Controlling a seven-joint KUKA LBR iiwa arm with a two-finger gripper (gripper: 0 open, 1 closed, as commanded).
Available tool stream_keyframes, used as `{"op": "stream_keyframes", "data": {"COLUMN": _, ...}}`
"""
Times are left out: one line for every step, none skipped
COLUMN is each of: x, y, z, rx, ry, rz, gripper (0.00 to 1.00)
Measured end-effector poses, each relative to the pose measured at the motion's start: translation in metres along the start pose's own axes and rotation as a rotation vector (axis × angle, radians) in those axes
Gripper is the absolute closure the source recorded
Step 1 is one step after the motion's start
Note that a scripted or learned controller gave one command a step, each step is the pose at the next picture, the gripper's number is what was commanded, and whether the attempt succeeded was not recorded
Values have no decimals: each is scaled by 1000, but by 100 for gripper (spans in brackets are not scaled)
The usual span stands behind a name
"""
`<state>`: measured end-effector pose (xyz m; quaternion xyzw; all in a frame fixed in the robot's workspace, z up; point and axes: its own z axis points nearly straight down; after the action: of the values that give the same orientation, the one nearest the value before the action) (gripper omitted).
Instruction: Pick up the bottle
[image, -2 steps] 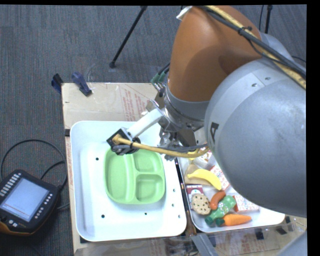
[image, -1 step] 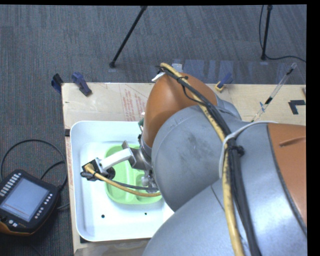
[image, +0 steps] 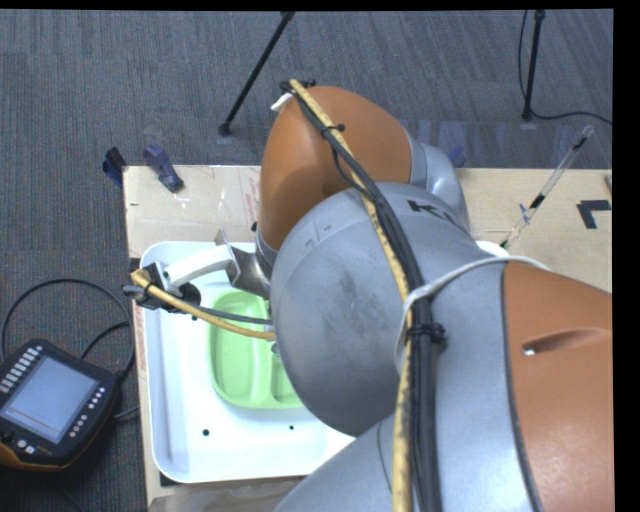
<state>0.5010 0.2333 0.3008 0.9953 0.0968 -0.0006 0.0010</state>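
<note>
The arm (image: 400, 330) is huge from this angle, grey shell and orange band covering most of the right side and the middle of the bench. It reaches down over the left bin (image: 180, 440), and the gripper (image: 240, 265) sits somewhere under the wrist near the bin's top edge. Can't tell how the claw stands; the arm blocks it. A white curved piece (image: 190, 268) and a yellow hose (image: 200, 310) stick out left from there, close to the bin's upper left corner.

In the bin there's a light green tray (image: 240, 365), two compartments, half tucked under the arm. The bottle I honestly can't make out anywhere.

Room-wise: the bin's left strip and bottom strip are open white floor with a couple of small dark dots. The top rim is crowded by the hose. Off the bench to the left, a pendant (image: 50, 400) lies on the carpet with its cable looping near the bench edge.
</note>
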Motion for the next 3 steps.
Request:
{"op": "stream_keyframes", "data": {"x": 0, "y": 0, "z": 0, "rx": 0, "ry": 0, "rz": 0, "gripper": 0}}
{"op": "stream_keyframes", "data": {"x": 1, "y": 4, "z": -9, "rx": -3, "ry": 0, "rz": 9, "gripper": 100}}
{"op": "stream_keyframes", "data": {"x": -16, "y": 28, "z": -107, "rx": -2, "ry": -2, "rz": -235, "gripper": 100}}
